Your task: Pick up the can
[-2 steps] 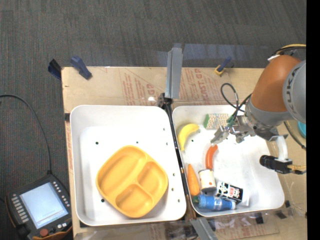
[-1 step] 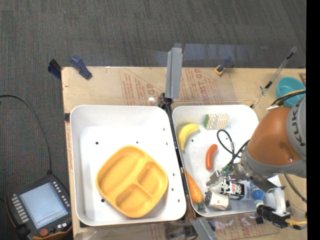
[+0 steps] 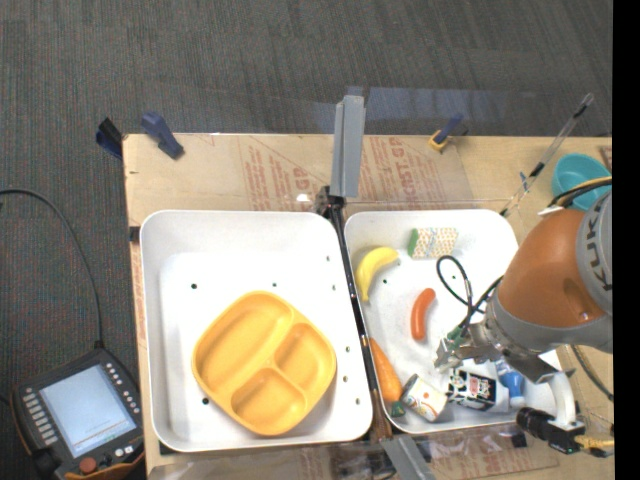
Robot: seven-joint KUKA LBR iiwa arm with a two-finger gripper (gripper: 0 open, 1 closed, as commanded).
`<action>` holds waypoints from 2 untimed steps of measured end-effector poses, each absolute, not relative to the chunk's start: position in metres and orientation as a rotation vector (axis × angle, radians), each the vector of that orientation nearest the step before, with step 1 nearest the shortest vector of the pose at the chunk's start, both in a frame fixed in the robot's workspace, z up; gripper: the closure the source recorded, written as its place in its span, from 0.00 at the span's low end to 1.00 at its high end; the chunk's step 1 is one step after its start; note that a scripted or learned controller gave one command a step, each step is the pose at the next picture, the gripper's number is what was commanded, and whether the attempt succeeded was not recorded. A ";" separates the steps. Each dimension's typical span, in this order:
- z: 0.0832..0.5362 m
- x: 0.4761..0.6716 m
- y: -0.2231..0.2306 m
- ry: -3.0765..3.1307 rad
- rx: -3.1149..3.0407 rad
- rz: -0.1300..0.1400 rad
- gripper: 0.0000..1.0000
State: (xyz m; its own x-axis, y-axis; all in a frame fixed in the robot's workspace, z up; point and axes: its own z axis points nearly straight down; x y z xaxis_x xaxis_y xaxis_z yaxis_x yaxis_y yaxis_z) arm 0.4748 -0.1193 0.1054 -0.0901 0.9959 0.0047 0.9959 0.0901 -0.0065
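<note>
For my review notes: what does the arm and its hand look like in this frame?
The arm is bulky and rounded, with a broad orange band above a grey wrist section and dark lettering at its right edge. A thin black cable loops beside it. The hand is small, metallic grey with dark parts and green touches.

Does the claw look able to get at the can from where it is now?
Probably yes. The claw hangs just above the can, which lies on its side near the right bin's front edge, with only the carrot close beside it.
</note>
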 end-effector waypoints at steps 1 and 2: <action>0.105 0.475 -0.119 -2.313 -2.114 0.003 0.00; 0.086 0.556 -0.175 -2.174 -2.263 0.002 0.00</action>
